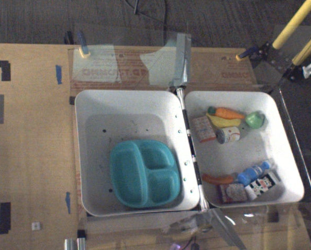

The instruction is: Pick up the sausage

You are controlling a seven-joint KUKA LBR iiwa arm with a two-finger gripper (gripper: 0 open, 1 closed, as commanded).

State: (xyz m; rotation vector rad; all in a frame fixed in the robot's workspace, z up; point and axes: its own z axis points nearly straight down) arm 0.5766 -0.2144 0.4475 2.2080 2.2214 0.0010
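Orange-red and slim: spotting the sausage low in the right bin, lower centre-right of the frame, lying flat and nearly level across the picture. Left tip close to the bin's inner wall, right tip almost touching a blue bottle. Just below, a brown packet; further right, a black-and-white carton.

Judging it a light toy piece, probably smooth and rounded, so likely to roll or squirt out of a pinch. Best to close across the narrow middle, coming straight down, keeping off the wall side and off the bottle.

Further up the same bin, well apart: carrot, something yellow under it, a green lump, a small can, a red-and-white box. Over in the left bin, a teal tray.

Hard to read: the sausage's surface, blurred and small; whether stiff or squashy, anyone's guess. Labels on packet and carton illegible. As for the gripper, wide or narrow, impossible to tell from this shot.
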